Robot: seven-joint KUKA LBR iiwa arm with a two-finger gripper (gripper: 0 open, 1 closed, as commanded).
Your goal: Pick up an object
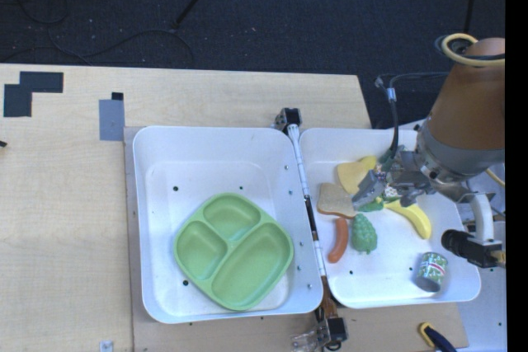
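Note:
The right bin point(462, 284) holds several food items: a tan bread slice point(334, 199), an orange-red sausage point(337, 241), a green broccoli point(363, 233), a yellow banana point(412, 216), a yellow wedge point(355, 172) and a small printed can point(430, 270). My gripper point(375, 190) hangs low over the middle of this bin, between the yellow wedge, the bread and the banana, just above the broccoli. A grey fingertip point(364, 195) points down-left toward the bread's right edge. I see nothing held between the fingers.
The left bin point(148, 169) bears a green divided plate point(233, 250). A ridge with a black clamp point(289, 119) separates the bins. The arm's orange band point(470, 99) and grey wrist overhang the right bin's far right side. Bare wooden bench lies at left.

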